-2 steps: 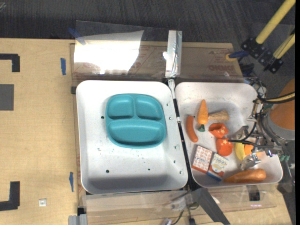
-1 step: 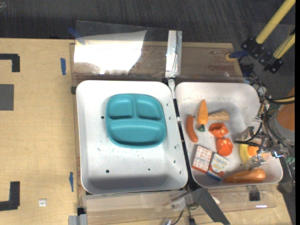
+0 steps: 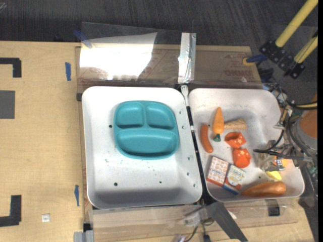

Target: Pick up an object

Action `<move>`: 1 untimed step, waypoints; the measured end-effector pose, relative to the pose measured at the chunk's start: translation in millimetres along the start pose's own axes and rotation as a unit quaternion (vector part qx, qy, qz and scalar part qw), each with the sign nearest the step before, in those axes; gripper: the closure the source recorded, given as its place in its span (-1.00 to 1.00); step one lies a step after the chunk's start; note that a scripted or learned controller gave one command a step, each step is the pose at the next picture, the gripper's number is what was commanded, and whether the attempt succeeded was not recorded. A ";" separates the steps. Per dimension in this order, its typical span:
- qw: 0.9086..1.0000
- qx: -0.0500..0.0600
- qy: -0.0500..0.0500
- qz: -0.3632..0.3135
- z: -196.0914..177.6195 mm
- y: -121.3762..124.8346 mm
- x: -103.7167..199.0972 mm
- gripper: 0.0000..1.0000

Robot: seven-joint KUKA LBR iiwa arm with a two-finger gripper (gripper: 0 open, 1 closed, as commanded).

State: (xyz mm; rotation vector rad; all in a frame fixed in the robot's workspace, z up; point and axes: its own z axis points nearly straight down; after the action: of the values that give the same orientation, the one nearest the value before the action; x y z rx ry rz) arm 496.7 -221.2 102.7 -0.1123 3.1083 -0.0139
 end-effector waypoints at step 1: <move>0.994 -0.002 0.010 0.110 -94.7 35.8 -22.2 1.00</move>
State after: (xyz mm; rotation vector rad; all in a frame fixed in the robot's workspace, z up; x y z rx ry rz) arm 513.3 -183.1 197.7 0.2316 3.1202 -0.0025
